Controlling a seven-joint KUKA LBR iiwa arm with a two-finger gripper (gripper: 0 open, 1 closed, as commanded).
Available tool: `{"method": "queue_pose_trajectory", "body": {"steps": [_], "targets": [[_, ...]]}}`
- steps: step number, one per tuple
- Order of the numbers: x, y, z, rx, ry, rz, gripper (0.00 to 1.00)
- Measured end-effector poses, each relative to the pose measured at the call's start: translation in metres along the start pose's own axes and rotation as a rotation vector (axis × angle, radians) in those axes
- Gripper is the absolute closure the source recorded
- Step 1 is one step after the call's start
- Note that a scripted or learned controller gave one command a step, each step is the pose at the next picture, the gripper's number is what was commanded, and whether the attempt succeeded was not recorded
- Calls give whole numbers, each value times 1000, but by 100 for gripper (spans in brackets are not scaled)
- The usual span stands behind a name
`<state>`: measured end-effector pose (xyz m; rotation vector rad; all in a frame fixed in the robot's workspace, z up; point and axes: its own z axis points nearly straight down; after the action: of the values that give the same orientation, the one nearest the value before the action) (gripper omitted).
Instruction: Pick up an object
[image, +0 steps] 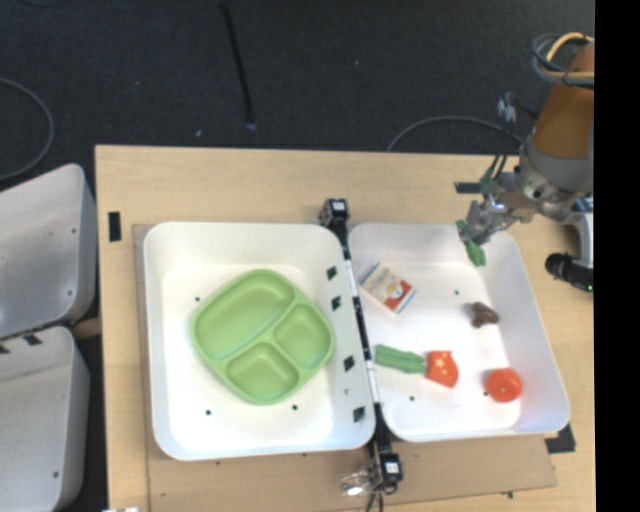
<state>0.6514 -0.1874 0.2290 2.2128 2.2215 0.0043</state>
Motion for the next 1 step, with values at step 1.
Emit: {"method": "queue_pose_trajectory", "body": {"steps": [1], "targets": [[-2,1,-54,0,0,-2,100]]}}
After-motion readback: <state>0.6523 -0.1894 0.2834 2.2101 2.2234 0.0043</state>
